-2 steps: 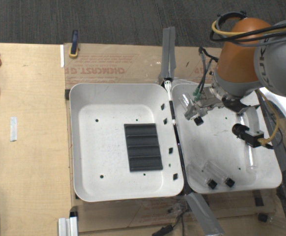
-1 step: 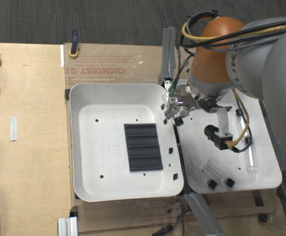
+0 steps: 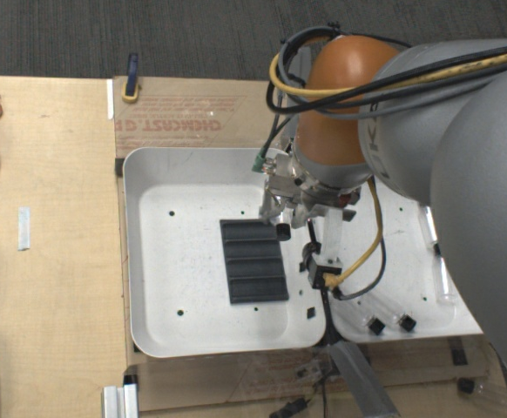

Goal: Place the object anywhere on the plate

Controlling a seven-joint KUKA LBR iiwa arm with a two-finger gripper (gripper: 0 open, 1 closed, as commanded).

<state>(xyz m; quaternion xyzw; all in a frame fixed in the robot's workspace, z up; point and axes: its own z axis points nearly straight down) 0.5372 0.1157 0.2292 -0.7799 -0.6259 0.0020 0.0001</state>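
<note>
while the grey kuka arm (image 3: 445, 146) leans in from the right over the two white bins, its bulk covers most of the right bin (image 3: 410, 233). the gripper (image 3: 281, 209) hangs at the upper right corner of the dark ribbed plate (image 3: 253, 261), which lies flat in the left bin (image 3: 149, 233), right of that bin's middle.

whether the gripper is released or clenched cannot be told from where i stand, nor whether it carries anything. which item is the object to be placed is likewise unclear.

risks, largest cause first:
- the arm's mass and its looping yellow cable (image 3: 362, 264) hide the work, so an empty grasp could pass unnoticed.
- the gripper sits over the plate's corner, not its centre, so a release here could probably drop the object on the edge, letting it tip onto the bin floor.
- the ribbed surface may let a small piece roll or settle crooked.
- a low approach could nudge the loose plate.

count: one arm; two bins; one sheet of printed cardboard (image 3: 184, 116) under them; one ribbed plate; one gripper; one blue clamp (image 3: 131, 77); two small black pieces (image 3: 376, 326) near the right bin's front.
</note>
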